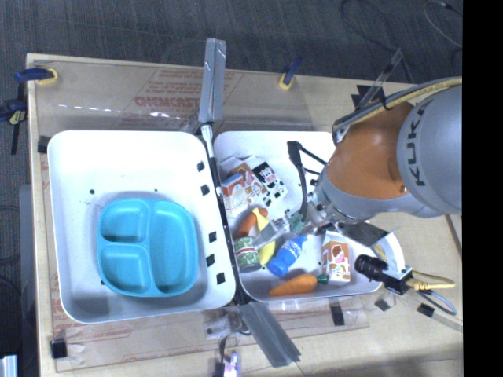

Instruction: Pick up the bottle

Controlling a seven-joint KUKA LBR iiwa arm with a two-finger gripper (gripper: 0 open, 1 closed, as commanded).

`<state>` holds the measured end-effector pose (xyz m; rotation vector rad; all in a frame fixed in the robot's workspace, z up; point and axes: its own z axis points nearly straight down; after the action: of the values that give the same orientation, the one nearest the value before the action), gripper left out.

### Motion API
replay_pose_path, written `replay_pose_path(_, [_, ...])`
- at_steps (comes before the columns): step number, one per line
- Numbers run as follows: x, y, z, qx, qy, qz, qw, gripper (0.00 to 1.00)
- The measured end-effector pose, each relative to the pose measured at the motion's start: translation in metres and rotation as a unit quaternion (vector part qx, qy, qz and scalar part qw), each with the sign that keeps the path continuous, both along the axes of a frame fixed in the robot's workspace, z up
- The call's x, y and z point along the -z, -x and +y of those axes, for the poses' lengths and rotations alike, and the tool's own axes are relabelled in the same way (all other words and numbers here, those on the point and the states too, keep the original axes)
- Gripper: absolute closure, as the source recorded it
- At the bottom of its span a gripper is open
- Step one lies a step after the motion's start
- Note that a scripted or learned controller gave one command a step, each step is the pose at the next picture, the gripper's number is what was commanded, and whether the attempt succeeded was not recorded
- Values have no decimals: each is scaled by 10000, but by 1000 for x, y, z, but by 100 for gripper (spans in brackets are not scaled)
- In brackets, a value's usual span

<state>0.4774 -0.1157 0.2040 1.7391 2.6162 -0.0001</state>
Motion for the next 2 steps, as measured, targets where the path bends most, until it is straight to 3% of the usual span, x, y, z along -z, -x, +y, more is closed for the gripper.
replay_pose_path(1, [92,-5,-45,557,22,-99,9984,0])
replay_pose_path(2, [71,1,-93,1378,0,15,9905,0])
